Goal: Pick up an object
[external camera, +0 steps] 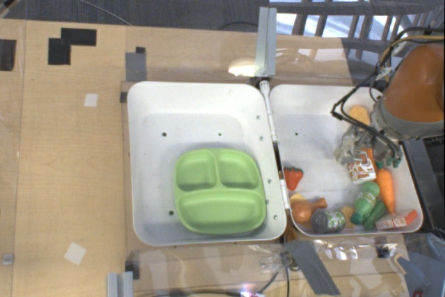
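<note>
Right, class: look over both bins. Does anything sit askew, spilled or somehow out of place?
Mostly tidy. The green divided plate lies flat in the left bin, slightly turned against its walls. In the right bin, the toy foods crowd the near corner, and the red strawberry lies apart beside the dividing wall. Nothing looks spilled or damaged.

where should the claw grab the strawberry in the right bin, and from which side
Take the strawberry across its red body, coming straight down from above. It lies apart from the other toys, close to the right bin's left wall, so a side approach looks blocked there. Closing along the wall's direction probably gives the fingers room.
</note>
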Available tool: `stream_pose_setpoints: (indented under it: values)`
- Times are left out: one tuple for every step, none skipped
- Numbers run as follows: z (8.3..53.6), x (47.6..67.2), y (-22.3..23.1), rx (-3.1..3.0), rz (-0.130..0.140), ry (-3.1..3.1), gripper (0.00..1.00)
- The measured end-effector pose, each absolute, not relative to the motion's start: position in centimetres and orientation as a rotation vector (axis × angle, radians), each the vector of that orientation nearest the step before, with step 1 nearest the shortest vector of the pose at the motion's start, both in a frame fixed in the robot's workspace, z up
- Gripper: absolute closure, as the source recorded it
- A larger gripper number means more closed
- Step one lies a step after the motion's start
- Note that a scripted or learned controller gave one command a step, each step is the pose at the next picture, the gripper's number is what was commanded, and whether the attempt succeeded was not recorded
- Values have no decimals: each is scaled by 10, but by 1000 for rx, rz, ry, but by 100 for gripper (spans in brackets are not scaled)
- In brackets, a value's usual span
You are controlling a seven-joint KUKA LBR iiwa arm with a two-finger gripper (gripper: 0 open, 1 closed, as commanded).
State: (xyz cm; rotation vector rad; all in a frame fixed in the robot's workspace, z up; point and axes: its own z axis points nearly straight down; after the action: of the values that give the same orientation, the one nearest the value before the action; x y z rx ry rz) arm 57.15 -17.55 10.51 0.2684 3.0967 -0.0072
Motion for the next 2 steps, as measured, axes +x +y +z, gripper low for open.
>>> stream_pose_setpoints:
  values:
    - [311, 599, -121, 355, 0, 3098, 100]
    - [305, 597, -122, 360, 1, 3109, 0]
